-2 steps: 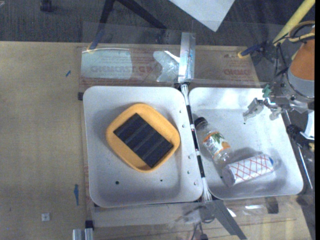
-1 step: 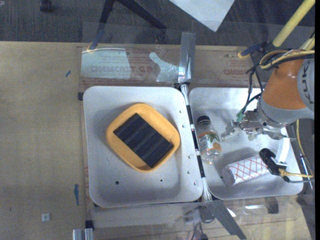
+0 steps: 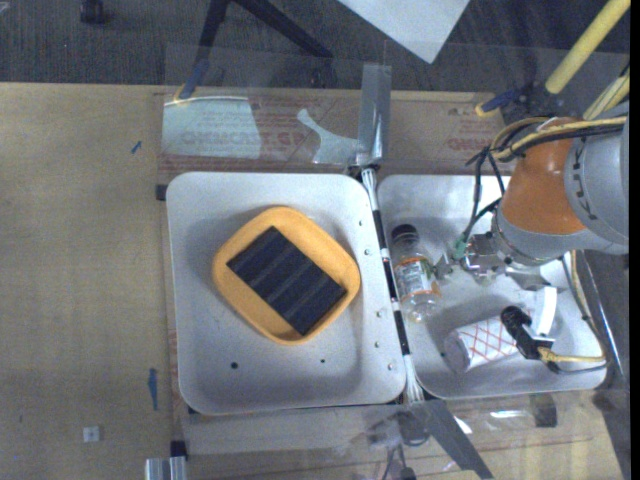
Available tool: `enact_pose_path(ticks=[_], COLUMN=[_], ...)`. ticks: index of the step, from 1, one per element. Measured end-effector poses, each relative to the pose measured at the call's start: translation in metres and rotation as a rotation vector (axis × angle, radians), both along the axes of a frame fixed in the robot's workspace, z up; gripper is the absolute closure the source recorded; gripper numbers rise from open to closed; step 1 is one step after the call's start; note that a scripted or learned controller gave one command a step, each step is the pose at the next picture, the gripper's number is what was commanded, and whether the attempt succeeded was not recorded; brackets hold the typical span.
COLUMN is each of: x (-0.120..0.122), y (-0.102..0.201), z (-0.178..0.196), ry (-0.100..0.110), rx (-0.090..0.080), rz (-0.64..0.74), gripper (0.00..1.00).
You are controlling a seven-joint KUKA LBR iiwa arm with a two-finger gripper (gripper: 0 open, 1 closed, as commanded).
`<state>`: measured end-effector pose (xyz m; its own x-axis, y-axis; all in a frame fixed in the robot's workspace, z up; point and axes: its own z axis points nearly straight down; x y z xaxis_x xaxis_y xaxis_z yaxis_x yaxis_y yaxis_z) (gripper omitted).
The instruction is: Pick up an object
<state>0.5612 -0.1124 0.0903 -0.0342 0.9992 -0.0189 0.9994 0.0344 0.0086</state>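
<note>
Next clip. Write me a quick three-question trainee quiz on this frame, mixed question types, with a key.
1. True or false: the yellow tray lies in the right bin.
2. Which item lies nearer the divider between the bins: (a) the small clear bottle, (b) the white cup with red crosshatch?
3. Fill in: the arm's orange band hangs over the ____ bin.

Key: 1 false; 2 a; 3 right.

We look down at a slant from one fixed camera above the bench (image 3: 80, 268), both white bins (image 3: 190, 298) fully framed, the arm (image 3: 560, 193) entering from the right.
</note>
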Motion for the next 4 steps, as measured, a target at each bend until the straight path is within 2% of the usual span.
enact_pose_path(ticks=[1, 2, 3, 4], x=[-0.026, -0.035, 0.021, 0.068], y=[-0.075, -0.011, -0.049, 0.010], z=[0.036, 0.003, -0.002, -0.001], ry=[0.007, 0.008, 0.002, 0.000], rx=[0.017, 0.014, 0.015, 0.011], rz=[0.052, 0.302, 0.063, 0.188], gripper=[0.00, 0.00, 0.00, 0.00])
